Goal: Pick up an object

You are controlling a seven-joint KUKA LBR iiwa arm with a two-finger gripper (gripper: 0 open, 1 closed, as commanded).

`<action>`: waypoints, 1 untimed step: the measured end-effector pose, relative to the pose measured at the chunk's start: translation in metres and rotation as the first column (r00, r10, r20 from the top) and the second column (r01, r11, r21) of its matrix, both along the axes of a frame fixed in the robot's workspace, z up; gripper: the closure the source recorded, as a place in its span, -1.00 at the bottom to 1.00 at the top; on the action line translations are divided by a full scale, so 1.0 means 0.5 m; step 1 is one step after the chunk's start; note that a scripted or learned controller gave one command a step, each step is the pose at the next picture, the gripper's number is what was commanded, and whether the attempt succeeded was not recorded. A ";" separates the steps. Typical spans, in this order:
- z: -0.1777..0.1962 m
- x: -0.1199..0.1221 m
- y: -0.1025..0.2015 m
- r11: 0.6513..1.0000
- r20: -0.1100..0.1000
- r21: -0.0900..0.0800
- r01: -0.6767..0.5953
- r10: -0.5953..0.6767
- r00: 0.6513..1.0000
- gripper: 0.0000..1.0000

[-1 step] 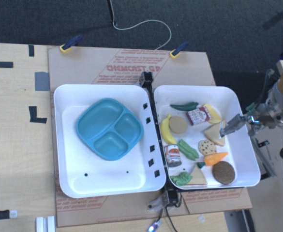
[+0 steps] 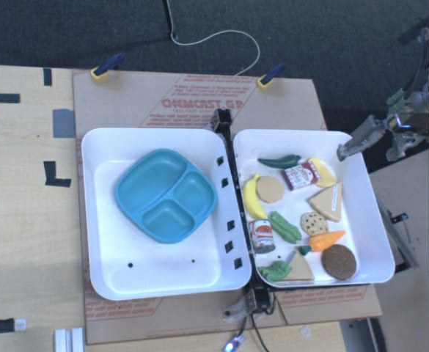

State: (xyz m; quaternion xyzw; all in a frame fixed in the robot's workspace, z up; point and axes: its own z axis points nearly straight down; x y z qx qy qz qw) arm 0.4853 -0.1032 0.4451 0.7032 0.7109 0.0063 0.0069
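Orange carrot point(image 2: 325, 240) (green-tipped) lies beside brown round cookie point(image 2: 339, 262).

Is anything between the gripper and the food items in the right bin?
Nothing visible. The gripper sits at the right bin's upper right rim, and the nearest items, the lemon and cheese wedge, lie uncovered below it.

left bin point(image 2: 97, 196): blue divided plate point(image 2: 166, 195) | cardboard sheet point(image 2: 199, 101) under bins | two clamps point(image 2: 106, 66) at back edge
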 end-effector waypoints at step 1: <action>0.000 -0.002 -0.008 1.000 -0.018 -0.001 0.009 -0.009 1.000 1.00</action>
